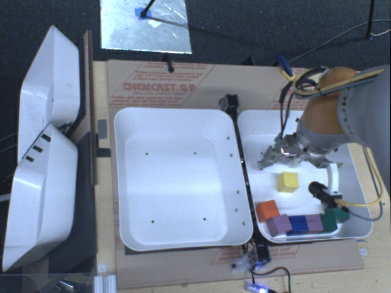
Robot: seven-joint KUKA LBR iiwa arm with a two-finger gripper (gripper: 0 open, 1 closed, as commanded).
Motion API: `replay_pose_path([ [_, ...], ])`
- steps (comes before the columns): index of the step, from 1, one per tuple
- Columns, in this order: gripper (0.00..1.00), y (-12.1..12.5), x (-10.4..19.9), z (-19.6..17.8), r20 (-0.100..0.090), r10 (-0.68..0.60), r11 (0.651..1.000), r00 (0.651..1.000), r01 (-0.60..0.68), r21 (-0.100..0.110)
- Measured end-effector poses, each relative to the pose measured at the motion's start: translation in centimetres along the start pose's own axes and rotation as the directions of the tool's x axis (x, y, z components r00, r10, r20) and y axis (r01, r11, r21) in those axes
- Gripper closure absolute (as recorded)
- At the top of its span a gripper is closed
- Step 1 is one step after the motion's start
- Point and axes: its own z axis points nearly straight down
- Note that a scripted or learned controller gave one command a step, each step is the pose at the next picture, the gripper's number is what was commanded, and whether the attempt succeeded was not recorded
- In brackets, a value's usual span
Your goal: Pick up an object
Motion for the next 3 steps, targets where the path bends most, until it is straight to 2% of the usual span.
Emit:
replay_pose_path([
  [1, 0.0, -4.0, -2.9, -0.5, 0.0, 0.001, 1.0, 1.0, -0.001, -0.008],
  [2, 1.0, -3.9, -2.8, -1.6, 0.001, -0.002, 1.0, 1.0, 0.002, -0.01],
  [3, 1.0, 1.2, 3.7, -10.9, 0.0, -0.009, 1.0, 1.0, 0.009, -0.018],
])
